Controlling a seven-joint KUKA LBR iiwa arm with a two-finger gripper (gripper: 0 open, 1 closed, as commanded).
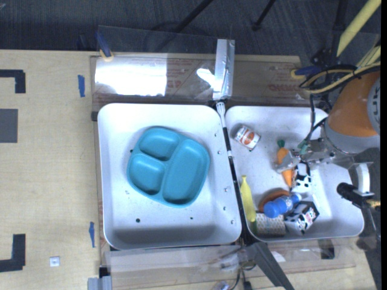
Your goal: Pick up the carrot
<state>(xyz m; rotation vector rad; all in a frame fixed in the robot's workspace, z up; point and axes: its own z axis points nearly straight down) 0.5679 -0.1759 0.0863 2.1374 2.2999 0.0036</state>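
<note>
From above, the pincer (300, 164) reaches down into the right bin (338, 225), right over the carrot (282, 156). The carrot's orange body pokes out on the pincer's left side, with a green top at its far end. Another orange bit (288, 176) sits just under the pincer, but the pincer's dark parts hide how the two join. I cannot tell how wide the pincer is or if it grips anything.

Below the pincer lie a blue toy (275, 208) and a black and white toy (304, 216). Up and to its left is a small can (247, 136). Far left, the other bin (115, 180) holds a blue tray (169, 165).
</note>
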